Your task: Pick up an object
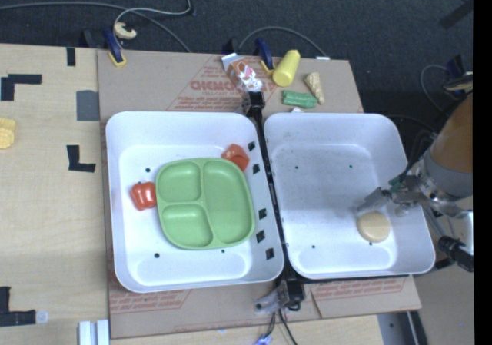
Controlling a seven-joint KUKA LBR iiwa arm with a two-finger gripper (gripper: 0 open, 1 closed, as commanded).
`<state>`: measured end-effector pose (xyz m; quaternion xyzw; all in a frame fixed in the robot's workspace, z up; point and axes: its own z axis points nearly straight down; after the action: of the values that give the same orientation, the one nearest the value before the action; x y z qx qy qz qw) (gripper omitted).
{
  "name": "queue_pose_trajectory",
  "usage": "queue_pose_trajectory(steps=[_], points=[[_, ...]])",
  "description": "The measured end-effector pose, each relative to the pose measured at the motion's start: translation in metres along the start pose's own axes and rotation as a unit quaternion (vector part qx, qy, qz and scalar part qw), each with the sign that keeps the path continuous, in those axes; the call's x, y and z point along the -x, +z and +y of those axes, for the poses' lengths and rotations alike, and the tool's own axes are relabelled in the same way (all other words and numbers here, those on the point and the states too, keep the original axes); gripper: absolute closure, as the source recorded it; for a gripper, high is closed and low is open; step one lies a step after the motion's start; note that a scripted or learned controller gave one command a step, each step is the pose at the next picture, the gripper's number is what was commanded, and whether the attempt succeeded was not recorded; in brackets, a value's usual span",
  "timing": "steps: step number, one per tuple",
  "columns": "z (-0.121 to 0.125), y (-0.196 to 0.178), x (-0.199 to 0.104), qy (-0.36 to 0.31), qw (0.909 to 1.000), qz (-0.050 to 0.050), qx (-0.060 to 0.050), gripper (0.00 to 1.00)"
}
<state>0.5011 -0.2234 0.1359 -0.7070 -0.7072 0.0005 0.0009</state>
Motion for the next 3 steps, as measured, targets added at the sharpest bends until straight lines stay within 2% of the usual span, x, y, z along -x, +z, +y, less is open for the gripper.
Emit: queue_pose_trajectory(steps=[1,2,3], points=[[-0.007,0.050,0.000,0.000,1.0000,-0.001,0.002,0.00],[-0.006,0.040,0.001,0.000,1.0000,-0.002,0.003,1.00],[0.040,0.049,-0.081,-0.001,1.0000,0.000,0.004,1.00]])
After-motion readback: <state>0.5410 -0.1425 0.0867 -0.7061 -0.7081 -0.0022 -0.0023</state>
